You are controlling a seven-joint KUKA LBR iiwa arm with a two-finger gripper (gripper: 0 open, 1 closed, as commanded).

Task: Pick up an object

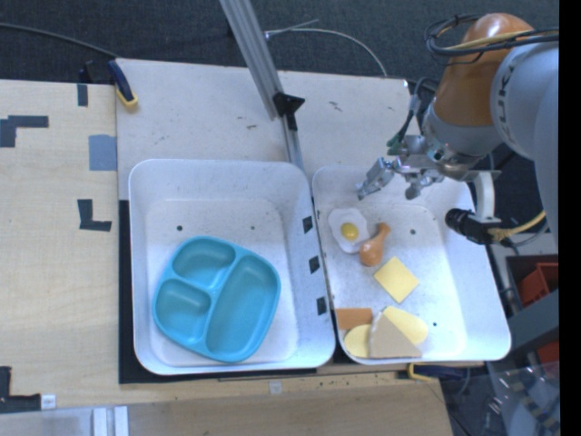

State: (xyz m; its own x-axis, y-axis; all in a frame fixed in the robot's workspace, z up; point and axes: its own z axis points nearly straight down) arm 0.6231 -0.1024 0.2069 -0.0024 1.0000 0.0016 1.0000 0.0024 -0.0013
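With the hand (396, 178) spread open and holding nothing just above the fried egg (348, 229) in the right bin (472, 280), best drop straight onto the drumstick (373, 244) touching that egg's right edge, fingers straddling its narrow shaft

Even, diffuse overhead light is falling across the desk (209, 107); nothing is reading as dim. The two white bins are running close to overexposure, the right bin (472, 280) losing surface detail along its floor. Shadows are lying soft and short, a faint one tracing the inner wall of the left bin (145, 243). The blue tray (218, 298) inside it is carrying a mild sheen. Focus is holding moderate throughout; fine edges are looking slightly soft and grainy, with dark floor beyond the desk's far edge underexposed.
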